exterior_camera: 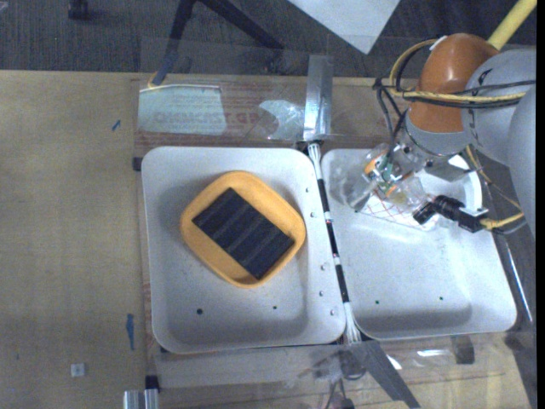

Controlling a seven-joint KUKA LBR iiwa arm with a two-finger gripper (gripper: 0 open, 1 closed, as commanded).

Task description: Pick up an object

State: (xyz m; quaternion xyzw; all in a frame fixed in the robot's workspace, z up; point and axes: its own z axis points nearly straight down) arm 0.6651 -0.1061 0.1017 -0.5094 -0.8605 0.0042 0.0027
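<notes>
Item: one arm (502, 100). We are logging a pale grey, smooth, rounded casing along the right side. We are noting an orange band (456, 66), dome-shaped and glossy, sitting above a grey wrist collar (434, 135). We are counting several dark cables (400, 79) looping around the band and wrist, with one yellow-sheathed strand among them. We are recording a gripper (387, 170) of mixed small parts, showing green, orange and white details too fine to identify. We are listing a black connector (451, 211) with a dark lead trailing off it.
</notes>
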